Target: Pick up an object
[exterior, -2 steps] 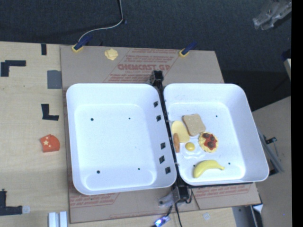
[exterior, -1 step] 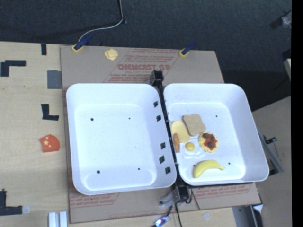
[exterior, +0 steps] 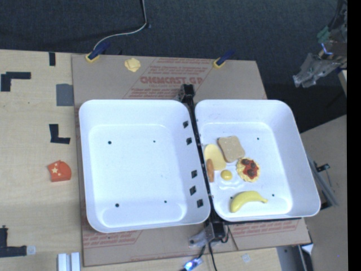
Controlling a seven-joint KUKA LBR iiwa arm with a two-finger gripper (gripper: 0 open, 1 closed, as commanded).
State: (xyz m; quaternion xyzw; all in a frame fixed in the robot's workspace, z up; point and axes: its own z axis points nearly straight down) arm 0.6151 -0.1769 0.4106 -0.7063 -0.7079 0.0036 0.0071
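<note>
The right bin (exterior: 282,117) holds several toy foods. A tan slice of toast (exterior: 231,148) lies near its middle, with a pale yellow piece (exterior: 215,154) and a small orange stick (exterior: 210,170) to its left by the bin's wall. Below the toast sit a little yellow round piece (exterior: 226,175) and a round tart with red topping (exterior: 249,169). A yellow banana (exterior: 247,200) lies near the front wall. My gripper (exterior: 307,75) hangs outside the bins, beyond the right bin's far right corner, well apart from all the food.
The left bin (exterior: 90,123) stands beside the right one, on a cardboard sheet (exterior: 169,78). A small yellow lump (exterior: 132,65) lies on the cardboard behind it. A red piece (exterior: 60,171) rests on the bench to the left.
</note>
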